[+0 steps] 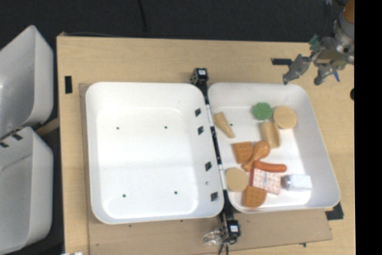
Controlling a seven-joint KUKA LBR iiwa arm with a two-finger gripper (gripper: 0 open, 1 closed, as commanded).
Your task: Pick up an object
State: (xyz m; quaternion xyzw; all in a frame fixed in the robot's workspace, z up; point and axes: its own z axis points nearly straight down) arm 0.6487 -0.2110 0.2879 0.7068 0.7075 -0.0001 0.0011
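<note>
gripper (309, 70) hangs spread open, nothing in it, just past the right bin's (319, 128) far rim, probably lining up a grab.

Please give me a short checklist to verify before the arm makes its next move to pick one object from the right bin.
1. End effector carries nothing: ok, its fingers are apart with nothing between them.
2. End effector above the right bin: not ok, it sits beyond the far right corner.
3. Objects present in right bin: ok.
4. An isolated target: ok, the green round piece has some space on its left.
5. Red sausage free to grasp: not ok, it touches neighbours.
</note>
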